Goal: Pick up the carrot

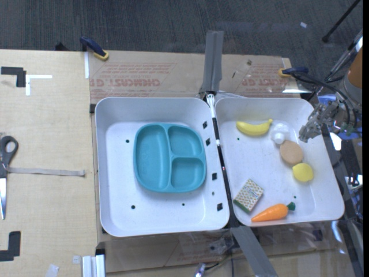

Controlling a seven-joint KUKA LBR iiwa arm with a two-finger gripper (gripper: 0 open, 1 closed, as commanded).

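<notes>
The carrot (271, 213), orange with a small green top, lies near the front edge of the right bin (262, 172). My gripper (310, 130) hangs over that bin's far right side, well behind the carrot and close to the brown potato-like piece (291, 153). Nothing shows between its fingertips.
In the right bin also lie a yellow banana (254, 127), a small white object (279, 135), a lemon (302, 172) and a patterned little box (249, 195) just left of the carrot. The left bin (115, 172) holds a teal divided plate (170, 157). Scissors (6, 154) lie on the bench at far left.
</notes>
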